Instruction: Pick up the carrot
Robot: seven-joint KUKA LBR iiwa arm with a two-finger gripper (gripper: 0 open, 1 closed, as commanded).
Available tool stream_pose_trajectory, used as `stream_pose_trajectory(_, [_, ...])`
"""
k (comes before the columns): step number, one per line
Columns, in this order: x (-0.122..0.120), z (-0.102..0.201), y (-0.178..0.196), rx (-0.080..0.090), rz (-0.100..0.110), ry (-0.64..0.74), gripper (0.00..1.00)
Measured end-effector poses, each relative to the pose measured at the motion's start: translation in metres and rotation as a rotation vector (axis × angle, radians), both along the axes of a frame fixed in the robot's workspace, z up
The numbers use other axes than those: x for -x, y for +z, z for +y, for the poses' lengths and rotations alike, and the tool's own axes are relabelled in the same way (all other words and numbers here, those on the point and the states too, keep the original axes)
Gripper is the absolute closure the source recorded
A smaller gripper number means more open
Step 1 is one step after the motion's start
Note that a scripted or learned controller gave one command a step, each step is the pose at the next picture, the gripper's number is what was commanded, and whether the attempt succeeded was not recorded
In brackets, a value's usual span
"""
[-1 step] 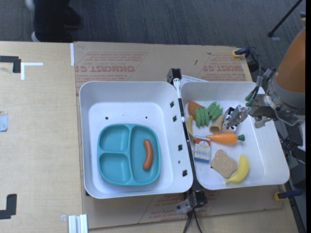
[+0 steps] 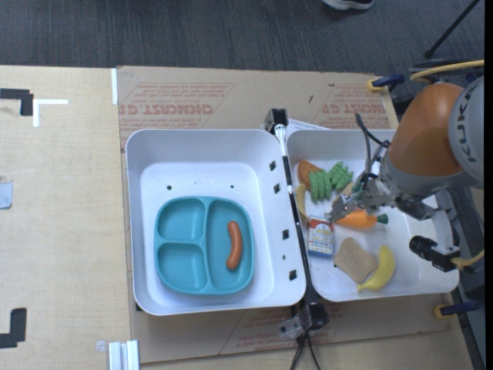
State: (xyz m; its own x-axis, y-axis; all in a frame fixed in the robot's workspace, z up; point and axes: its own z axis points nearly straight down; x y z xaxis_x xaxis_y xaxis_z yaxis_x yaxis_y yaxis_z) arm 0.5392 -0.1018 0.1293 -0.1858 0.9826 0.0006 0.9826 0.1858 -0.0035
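The carrot (image 2: 359,220) lies on its side in the right bin (image 2: 431,280), orange with a small green tip pointing right. My gripper (image 2: 343,206) reaches in from the right and hangs low over the carrot's left end, right against it. From this slant I cannot tell whether it touches or grips the carrot. The carrot rests on the bin floor.
Around the carrot lie green vegetables (image 2: 330,178), an orange-red piece (image 2: 308,169), a small carton (image 2: 320,239), a bread slice (image 2: 355,260) and a banana (image 2: 380,271). The left bin (image 2: 146,168) holds a teal divided plate (image 2: 181,249) with a sausage (image 2: 234,245).
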Motion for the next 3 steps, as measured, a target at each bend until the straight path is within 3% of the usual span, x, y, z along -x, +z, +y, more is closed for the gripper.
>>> stream_pose_trajectory(1, [-0.0108,-0.0497,-0.0308,-0.003,-0.014,-0.128,0.00])
stream_pose_trajectory(2, [-0.0119,-0.0494,-0.0213,-0.005,-0.016,-0.135,1.00])
stream_pose_trajectory(3, [-0.0118,-0.0494,-0.0213,-0.005,-0.016,-0.135,0.00])
